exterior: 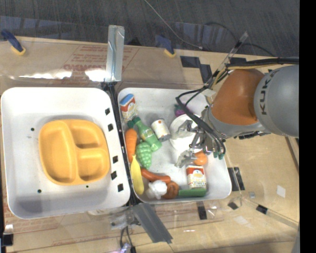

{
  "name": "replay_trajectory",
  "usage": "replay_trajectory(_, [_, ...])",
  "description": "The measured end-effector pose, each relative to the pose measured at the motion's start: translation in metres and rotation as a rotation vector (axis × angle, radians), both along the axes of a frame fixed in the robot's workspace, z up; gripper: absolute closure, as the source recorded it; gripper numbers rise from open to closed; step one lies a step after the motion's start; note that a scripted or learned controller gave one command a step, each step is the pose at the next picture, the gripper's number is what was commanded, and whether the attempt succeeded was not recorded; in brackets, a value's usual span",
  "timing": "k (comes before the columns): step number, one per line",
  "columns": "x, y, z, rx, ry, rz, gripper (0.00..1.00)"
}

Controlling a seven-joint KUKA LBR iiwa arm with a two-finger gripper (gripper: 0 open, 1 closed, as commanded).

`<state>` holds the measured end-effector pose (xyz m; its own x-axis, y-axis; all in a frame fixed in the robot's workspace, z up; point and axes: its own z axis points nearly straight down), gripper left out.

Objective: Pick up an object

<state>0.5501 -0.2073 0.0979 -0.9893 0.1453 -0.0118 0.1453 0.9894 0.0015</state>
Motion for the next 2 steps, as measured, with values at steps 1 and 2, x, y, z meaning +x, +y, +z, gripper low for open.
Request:
replay_trajectory(1, [0.002, 0.048, 0.0, -0.003, -0.003, -0.029, 0.0])
replay_trajectory(2, [0.011, 0.083, 0.0, -0.011, -0.002, -0.006, 0.0])
